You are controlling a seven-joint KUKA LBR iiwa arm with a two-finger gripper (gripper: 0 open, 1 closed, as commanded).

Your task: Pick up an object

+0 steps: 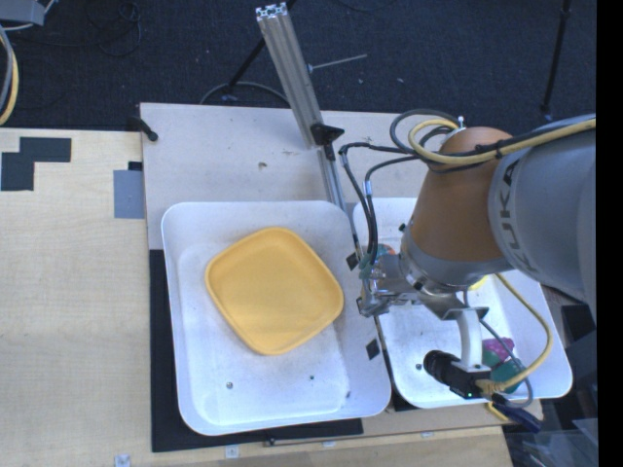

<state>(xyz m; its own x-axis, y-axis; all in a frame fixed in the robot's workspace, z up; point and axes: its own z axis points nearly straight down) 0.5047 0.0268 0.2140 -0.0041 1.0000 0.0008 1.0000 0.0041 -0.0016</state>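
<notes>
In the camera view, the tool (382, 295) hangs low over the left edge of the right white bin (545, 382), close against the wall it shares with the left white bin (185, 224). Whether it is open or closed, or has hold of anything, I cannot tell; the wrist covers it.

The yellow square plastic plate (274, 290) lies flat in the left bin, just beside the tool on its left, across the shared wall. It is turned corner-on and has no long axis, so only its raised rim looks graspable. A small pink and green item (500, 350) sits in the right bin, on the tool's other side and towards the view's bottom.

The grey arm (545, 202) reaches in from the right, its wrist bent steeply down towards the surface (224, 154).
</notes>
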